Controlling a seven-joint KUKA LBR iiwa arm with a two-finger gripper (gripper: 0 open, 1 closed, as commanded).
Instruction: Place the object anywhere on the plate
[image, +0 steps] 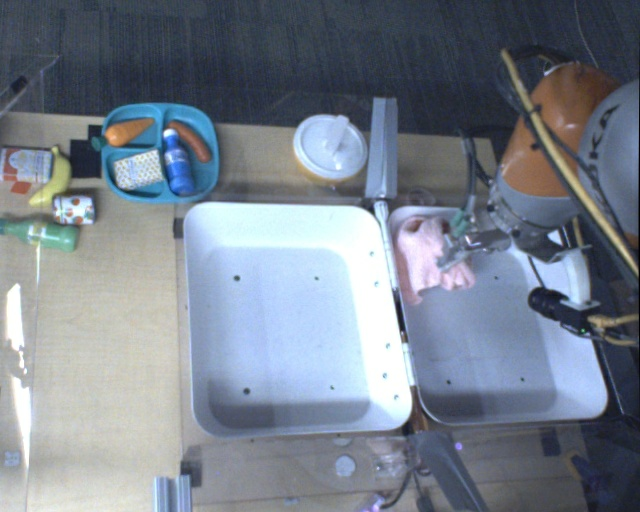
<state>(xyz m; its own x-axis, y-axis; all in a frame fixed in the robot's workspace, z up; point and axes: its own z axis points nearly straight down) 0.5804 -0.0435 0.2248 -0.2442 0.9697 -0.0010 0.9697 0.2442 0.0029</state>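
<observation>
Illumination is even and moderately bright, apparently from overhead. The left bin (290, 315) and the right bin (510, 350) read pale grey-white without blown highlights; soft shadow lies along their near inner walls. A streak of glare marks the bench (100, 350) at its left edge, possibly a reflection off a clear panel. The dark floor beyond the bench shows little detail. Overall sharpness is modest; small items at upper left are soft, and the arm (560, 130) appears slightly blurred
</observation>
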